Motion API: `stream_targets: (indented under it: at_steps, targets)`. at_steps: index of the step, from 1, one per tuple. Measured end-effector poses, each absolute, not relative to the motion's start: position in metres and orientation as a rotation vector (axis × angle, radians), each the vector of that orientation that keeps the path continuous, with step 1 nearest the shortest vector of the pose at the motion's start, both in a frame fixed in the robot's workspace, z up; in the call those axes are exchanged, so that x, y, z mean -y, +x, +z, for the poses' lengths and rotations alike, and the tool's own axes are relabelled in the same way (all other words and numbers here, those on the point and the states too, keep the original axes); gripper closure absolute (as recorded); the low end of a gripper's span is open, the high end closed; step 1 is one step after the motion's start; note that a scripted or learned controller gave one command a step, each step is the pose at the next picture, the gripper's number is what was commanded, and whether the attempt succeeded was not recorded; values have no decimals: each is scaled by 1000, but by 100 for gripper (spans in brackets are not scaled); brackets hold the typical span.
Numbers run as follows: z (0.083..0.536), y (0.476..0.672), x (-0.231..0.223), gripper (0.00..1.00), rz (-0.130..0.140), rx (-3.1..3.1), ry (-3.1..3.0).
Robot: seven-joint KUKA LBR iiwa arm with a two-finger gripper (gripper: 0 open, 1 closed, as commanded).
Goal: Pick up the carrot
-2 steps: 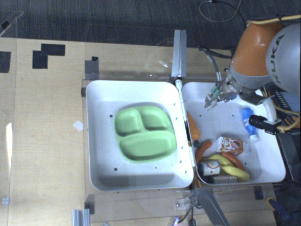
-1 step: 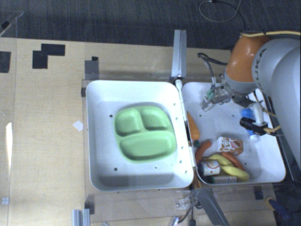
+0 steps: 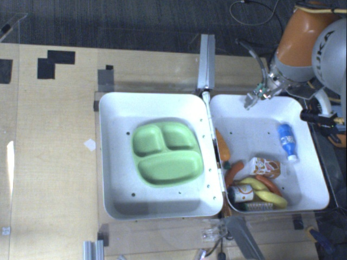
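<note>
Orange carrot (image 3: 219, 143) lies against right bin's (image 3: 309, 196) left wall, awkward reach | gripper (image 3: 255, 97) hovers at far rim | jaws' state: cannot tell

Arm (image 3: 312, 42) enters from upper right of frame. Broad orange band at top right, grey rounded casing beside it at right edge. Wrist narrows toward lower left, ends in small metal hand (image 3: 255, 97) in upper right-centre of frame. Hand points down-left, tilted, with thin dark cable arching over wrist above it. Hand small and partly blurred; finger spacing unclear. Nothing visible between fingers. Black fitting juts out below grey casing, at right edge, mid-height.
</note>
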State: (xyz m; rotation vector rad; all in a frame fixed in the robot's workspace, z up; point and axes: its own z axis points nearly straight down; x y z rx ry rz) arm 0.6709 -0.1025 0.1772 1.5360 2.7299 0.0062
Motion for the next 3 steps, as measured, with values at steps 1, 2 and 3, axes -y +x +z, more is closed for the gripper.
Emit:
stream_targets:
  at_steps: [1, 2, 3]
  targets:
    - [190, 673, 101, 100, 11, -2725, 1525]
    - [204, 676, 100, 100, 17, -2720, 1515]
    - [217, 678, 99, 100, 23, -2714, 1505]
